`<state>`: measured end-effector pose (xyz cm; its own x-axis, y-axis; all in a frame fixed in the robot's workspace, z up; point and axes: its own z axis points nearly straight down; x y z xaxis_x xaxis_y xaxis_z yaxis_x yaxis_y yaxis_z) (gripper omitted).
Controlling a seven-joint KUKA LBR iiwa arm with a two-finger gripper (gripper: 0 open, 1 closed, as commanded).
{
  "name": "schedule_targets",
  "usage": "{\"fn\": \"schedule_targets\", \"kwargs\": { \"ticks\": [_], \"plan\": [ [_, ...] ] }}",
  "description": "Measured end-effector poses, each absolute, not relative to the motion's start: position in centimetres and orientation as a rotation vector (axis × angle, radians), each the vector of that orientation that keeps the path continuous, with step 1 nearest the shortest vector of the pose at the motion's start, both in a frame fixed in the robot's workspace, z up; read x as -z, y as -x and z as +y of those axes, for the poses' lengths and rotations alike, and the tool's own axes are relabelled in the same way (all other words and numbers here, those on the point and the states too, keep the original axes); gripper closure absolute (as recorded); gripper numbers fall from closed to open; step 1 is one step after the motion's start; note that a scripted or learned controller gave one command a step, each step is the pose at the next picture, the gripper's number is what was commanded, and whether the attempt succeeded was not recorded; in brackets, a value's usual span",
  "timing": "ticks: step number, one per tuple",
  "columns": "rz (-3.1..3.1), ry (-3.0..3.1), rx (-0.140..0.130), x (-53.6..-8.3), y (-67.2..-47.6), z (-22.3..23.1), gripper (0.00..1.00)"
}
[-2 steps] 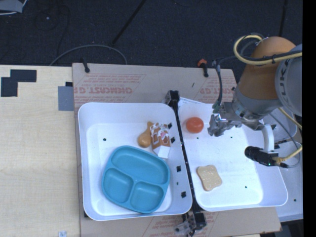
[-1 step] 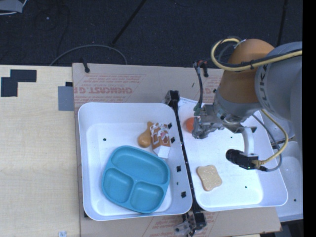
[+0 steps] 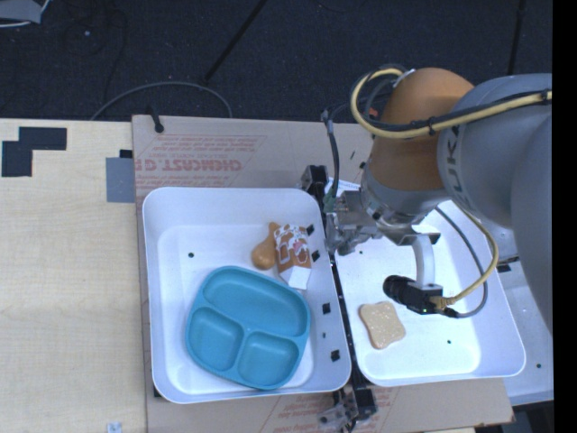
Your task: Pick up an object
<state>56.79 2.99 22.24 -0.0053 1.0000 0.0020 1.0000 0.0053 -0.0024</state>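
Item 1 — left bin (image 3: pixel 150 287): shallow, white, set on a cardboard sheet (image 3: pixel 225 156) with red print, which lay on the pale wooden bench (image 3: pixel 63 287).

Item 2 — right bin (image 3: pixel 473 354): same make, standing edge to edge with the left bin along a shared middle divider.

Item 3 — blue plate (image 3: pixel 245 327): 3 compartments, rounded corners, lying flat in the near part of the left bin and turned at a slant to the bin walls.

Item 4 — brown toy (image 3: pixel 290 245): biscuit-coloured with white markings, in the left bin near the divider, just beyond the plate's far corner. An orange-brown rounded part adjoined it on the side away from the divider, and a small white piece showed beneath it. Exact kind could not be told.

Item 5 — bread slice (image 3: pixel 383 325): tan, flat, lying in the right bin near the divider, well apart from item 4.

Item 6 — arm (image 3: pixel 500 152): grey, with the orange band (image 3: pixel 419 106) above the wrist, reaching in over the right bin.

Item 7 — gripper (image 3: pixel 341 231): positioned low at the divider, on the right bin's side, beside the brown toy and beyond the bread slice. Whether it was wide or closed could not be told, and nothing was seen held in it. All 3 loose objects lay in their bins.
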Motion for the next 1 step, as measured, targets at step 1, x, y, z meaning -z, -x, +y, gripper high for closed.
{"fn": "schedule_targets", "kwargs": {
  "ticks": [1],
  "plan": [
    [-2.225, 2.214, -0.002, -22.82, -55.97, 7.44, 1.0]
  ]
}}
